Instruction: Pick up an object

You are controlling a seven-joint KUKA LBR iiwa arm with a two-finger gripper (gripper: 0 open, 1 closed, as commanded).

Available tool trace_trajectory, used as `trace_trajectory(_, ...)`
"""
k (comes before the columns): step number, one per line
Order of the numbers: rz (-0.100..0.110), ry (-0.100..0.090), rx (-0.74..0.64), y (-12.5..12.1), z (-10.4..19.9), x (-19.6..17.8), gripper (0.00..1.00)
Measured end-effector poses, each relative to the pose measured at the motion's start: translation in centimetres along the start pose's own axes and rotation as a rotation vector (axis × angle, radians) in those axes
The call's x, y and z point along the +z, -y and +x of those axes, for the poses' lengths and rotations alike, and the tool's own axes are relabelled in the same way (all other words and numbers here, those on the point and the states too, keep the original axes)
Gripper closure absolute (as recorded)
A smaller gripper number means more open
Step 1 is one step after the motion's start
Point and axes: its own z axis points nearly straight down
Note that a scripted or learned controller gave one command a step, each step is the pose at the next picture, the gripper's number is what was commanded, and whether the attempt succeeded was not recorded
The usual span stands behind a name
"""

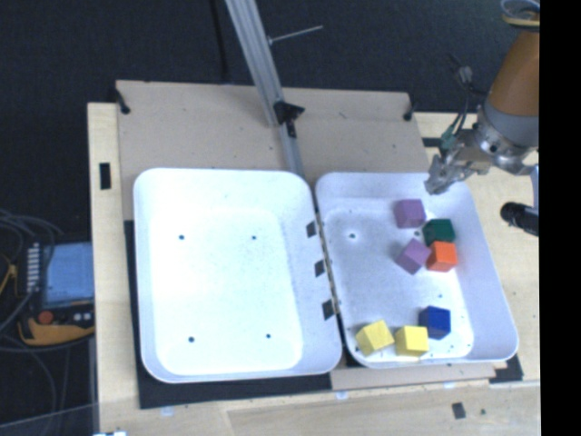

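Blocks lie in the right bin (490,280), and you can count seven of them. Two are purple: one purple block (409,213) near the top, one lower purple block (413,255) just under it. One green block (439,231) sits right above one orange block (443,256), and those two touch. One blue block (436,321) rests near the bottom. Two yellow ones lie at the bottom edge: a left yellow block (374,337) and a right yellow block (412,340), side by side.

You see two white bins on the counter (104,243). The left bin (222,271) has only small dark dots.

The gripper (438,183) hangs over the top corner of the right bin, near the upper purple block. It is small and blurry, so you cannot tell if it is released or clenched. Nothing shows in it. The arm (517,84) is cut off at the right.
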Motion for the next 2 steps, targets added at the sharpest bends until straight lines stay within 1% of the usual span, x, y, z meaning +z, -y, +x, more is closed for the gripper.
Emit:
trace_trajectory(1, 0.004, -0.003, -0.004, 1.8, 4.9, -1.3, 1.00)
trace_trajectory(2, 0.006, -0.003, -0.004, 4.1, 8.7, -1.2, 1.00)
